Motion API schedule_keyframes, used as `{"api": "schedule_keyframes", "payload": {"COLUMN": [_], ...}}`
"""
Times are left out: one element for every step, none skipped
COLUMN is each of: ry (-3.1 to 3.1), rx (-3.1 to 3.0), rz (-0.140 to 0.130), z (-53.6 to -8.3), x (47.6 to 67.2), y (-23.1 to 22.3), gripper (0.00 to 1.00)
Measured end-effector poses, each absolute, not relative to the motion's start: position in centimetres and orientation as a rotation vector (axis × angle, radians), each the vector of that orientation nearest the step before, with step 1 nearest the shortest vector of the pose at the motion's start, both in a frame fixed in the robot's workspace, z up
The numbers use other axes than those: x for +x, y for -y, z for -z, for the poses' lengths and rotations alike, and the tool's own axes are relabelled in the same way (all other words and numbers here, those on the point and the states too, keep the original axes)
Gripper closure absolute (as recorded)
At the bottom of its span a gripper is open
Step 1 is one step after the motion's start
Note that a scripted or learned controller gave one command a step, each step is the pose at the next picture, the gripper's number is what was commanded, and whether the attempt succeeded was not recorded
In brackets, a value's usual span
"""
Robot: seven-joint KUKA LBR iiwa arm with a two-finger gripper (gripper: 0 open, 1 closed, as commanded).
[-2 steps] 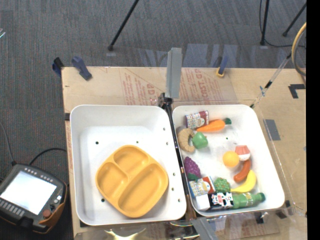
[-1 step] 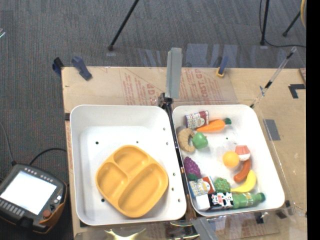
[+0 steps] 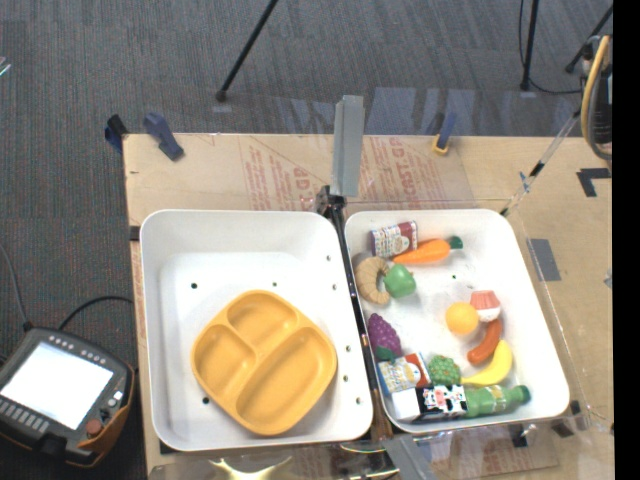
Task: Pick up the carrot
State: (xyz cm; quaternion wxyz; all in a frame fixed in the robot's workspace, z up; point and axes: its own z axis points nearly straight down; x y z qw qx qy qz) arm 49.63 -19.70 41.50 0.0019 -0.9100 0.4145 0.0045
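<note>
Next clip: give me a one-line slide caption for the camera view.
Carrot lies at the back of the right bin among toy foods; a yellow divided plate sits in the left bin.

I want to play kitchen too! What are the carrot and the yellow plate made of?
The carrot looks like toy plastic: smooth, evenly orange, with a neat green tip. It could be rubber; the picture can't settle that. The yellow plate looks like moulded plastic with a dull finish: one solid colour, rounded rims and three pressed-in sections.
</note>
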Motion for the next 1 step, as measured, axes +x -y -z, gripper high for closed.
{"api": "schedule_keyframes", "payload": {"ry": [-1.072], "rx": [-2.948], "rz": [-0.004], "z": [-45.81], "x": [51.67], "y": [20.43], "gripper": [1.00]}}
